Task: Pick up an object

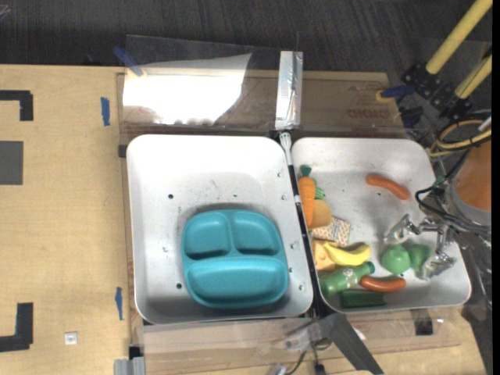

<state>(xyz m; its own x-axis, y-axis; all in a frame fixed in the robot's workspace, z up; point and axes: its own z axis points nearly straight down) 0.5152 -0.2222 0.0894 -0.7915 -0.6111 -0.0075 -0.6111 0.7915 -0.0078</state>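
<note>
My gripper (422,247) is low in the right bin (351,158), near its right wall. It is open, one metal finger (401,230) up-left and the other (442,259) down-right. A round green toy (395,259) lies right beside and partly under the fingers; nothing is clamped between them. A red sausage (383,283) lies just in front of the green toy. An orange sausage (388,185) rests farther back. Along the bin's left side lie a carrot (307,194), a checkered waffle piece (335,229), a yellow banana (344,254) and a green vegetable (342,279).
The left bin (156,170) holds a teal divided plate (233,258). A divider wall (298,217) separates the two bins. Cables and the arm's orange band (475,180) crowd the right edge. Yellow poles (467,22) stand at the upper right.
</note>
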